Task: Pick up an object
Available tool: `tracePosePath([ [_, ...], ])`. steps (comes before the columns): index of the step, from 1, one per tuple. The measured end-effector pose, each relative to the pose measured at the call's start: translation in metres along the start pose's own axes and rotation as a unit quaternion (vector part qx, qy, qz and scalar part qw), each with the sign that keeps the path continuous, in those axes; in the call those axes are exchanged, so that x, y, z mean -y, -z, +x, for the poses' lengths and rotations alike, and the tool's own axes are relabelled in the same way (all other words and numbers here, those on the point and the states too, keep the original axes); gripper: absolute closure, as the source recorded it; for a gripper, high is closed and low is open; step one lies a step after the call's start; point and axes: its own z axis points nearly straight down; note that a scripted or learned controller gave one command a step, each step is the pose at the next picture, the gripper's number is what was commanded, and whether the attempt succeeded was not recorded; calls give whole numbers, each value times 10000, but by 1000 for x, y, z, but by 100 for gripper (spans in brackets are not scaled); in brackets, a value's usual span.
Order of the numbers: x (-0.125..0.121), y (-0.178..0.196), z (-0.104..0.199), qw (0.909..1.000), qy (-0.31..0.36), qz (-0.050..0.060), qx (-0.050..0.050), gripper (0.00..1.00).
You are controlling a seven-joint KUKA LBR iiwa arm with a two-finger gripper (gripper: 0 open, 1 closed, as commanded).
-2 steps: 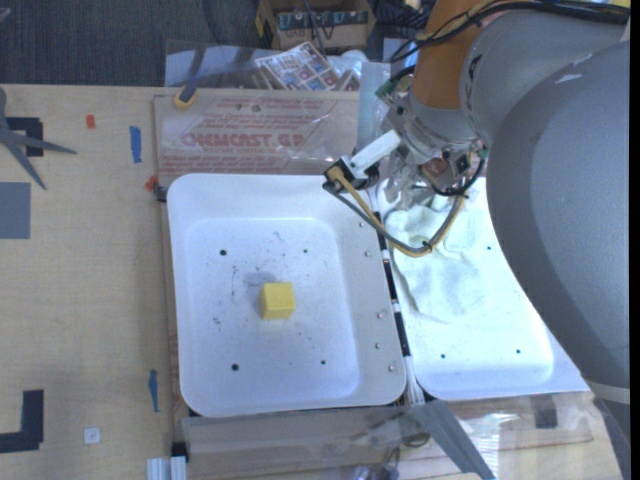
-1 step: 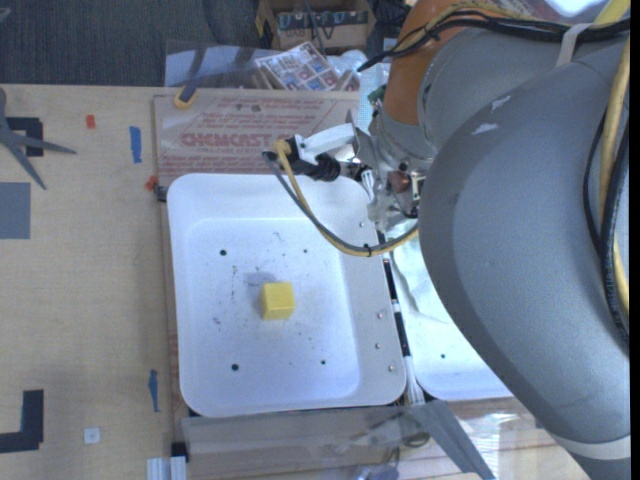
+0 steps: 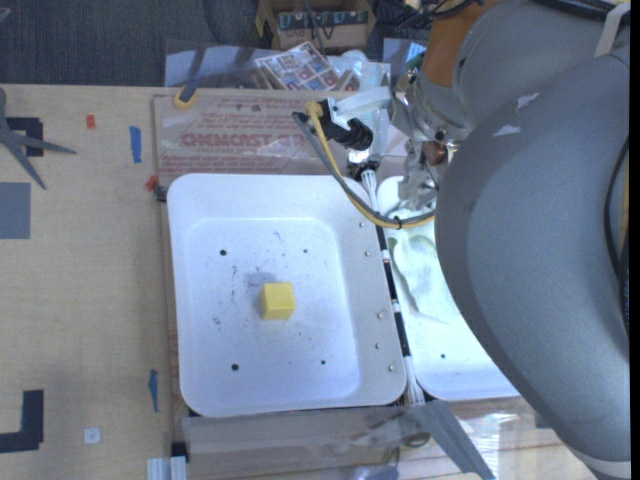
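I see wood bench (image 3: 80, 268) at left, blue tape marks. Yellow cube (image 3: 278, 301) mid left bin (image 3: 200, 208), alone. Right bin (image 3: 450, 368) mostly hidden under grey arm (image 3: 540, 218). Gripper state: can't tell. Clutter behind bins.

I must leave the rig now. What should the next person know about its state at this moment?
Gripper: above the far end of the right bin, near the divide between bins; nothing visible between its fingers.
Yellow block: lies alone near the middle of the left bin, well apart from the gripper.
Done: nothing picked up.
Left: move over the block, go down, grasp it, lift.
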Motion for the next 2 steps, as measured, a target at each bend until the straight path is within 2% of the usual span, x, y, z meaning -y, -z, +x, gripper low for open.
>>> tracePosePath([
  [1, -19, 17, -76, 10000, 25, 10, 29, 100],
  [2, 26, 7, -98, 9853, 1707, 14, 36, 100],
])
